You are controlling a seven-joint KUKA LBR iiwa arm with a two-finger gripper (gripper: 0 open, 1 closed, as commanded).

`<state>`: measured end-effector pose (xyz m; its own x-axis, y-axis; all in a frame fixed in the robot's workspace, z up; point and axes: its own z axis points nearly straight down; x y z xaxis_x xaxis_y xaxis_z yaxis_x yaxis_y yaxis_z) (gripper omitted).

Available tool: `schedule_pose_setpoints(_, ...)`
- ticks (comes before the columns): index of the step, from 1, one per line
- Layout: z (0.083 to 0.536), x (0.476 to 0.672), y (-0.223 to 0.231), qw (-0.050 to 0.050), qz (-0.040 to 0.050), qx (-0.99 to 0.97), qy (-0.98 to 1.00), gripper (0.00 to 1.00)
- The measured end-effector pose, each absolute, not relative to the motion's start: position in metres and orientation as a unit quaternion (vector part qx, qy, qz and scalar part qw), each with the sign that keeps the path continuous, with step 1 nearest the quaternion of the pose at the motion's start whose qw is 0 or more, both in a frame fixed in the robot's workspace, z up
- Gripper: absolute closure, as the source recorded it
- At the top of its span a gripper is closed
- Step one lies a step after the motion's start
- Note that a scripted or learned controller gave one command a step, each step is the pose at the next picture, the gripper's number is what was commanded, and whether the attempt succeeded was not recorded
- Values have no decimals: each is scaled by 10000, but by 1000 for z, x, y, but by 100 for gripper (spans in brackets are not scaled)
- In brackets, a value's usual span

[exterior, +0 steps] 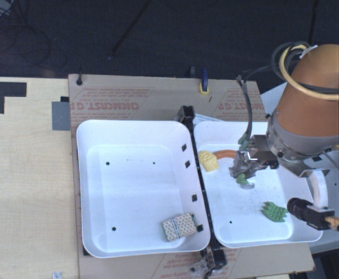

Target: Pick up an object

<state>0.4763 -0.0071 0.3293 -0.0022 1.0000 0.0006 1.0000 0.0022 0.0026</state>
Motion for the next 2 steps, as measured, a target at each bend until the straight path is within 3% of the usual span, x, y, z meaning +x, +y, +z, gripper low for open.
schedule_pose_setpoints(1, 294, 475, 60, -33, -26, 7050, 7092, 100)
schedule_pose_setpoints(2, 219, 474, 33, -40, -53, 7084, 7058, 100)
